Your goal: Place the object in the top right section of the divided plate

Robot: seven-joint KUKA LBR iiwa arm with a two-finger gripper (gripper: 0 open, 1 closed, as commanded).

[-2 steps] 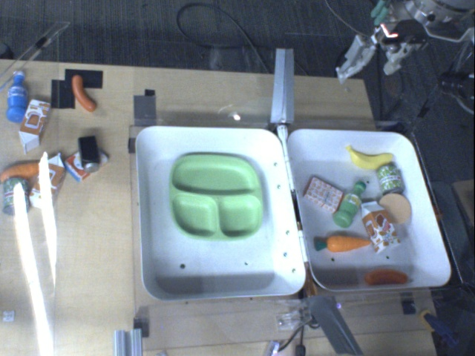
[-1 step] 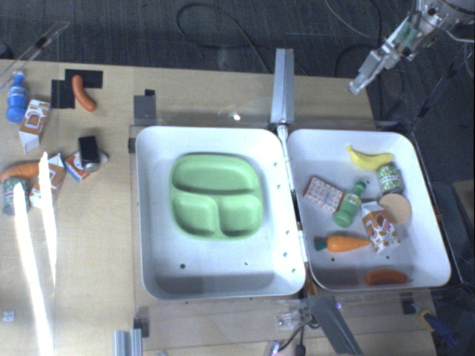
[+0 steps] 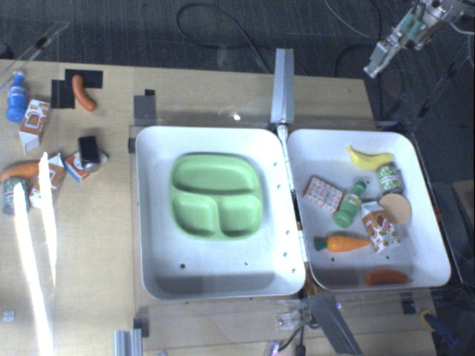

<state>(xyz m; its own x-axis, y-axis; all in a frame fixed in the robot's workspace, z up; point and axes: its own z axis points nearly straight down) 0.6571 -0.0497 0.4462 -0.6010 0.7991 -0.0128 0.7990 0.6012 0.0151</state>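
Note:
The green divided plate (image 3: 217, 195) lies in the left white bin (image 3: 152, 273), with one long section at the back and two smaller ones at the front; all are bare. The right bin (image 3: 434, 262) holds a banana (image 3: 369, 156), a small green can (image 3: 389, 178), a pink-and-white box (image 3: 323, 194), a green bottle (image 3: 349, 206), a round tan cookie (image 3: 398, 208), a small carton (image 3: 380, 230), a carrot (image 3: 345, 244) and a red sausage (image 3: 386, 277). My gripper (image 3: 377, 61) hangs high at the upper right, beyond the right bin's back edge and apart from all of them.
A metal post (image 3: 283, 87) rises behind the seam between the bins. Loose items lie on the bench to the left: a blue bottle (image 3: 16, 99), a sausage (image 3: 84, 95), a carton (image 3: 33, 121) and a black block (image 3: 89, 149). Cables cross the dark floor behind.

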